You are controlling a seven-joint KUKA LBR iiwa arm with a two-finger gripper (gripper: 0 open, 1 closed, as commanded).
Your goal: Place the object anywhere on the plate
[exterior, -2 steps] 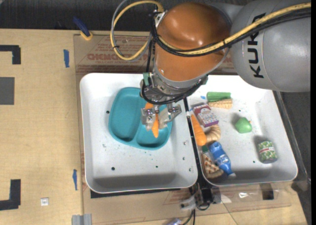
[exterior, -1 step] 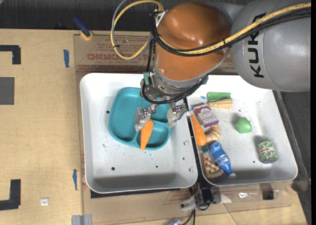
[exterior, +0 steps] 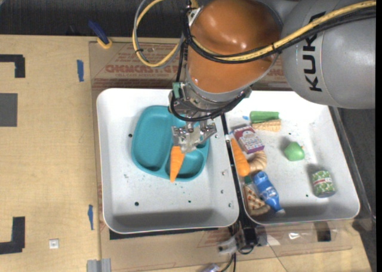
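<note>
Above a tan bench [exterior: 48,145] holding two white bins, the gripper [exterior: 190,139] clasps an orange carrot [exterior: 176,162] by its top over the near rim of the teal plate [exterior: 152,139] in the left bin [exterior: 113,163].

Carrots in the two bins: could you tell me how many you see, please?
2. One carrot lies on the teal plate under the gripper; another carrot sits at the right bin's left edge. More may be hidden.
</note>
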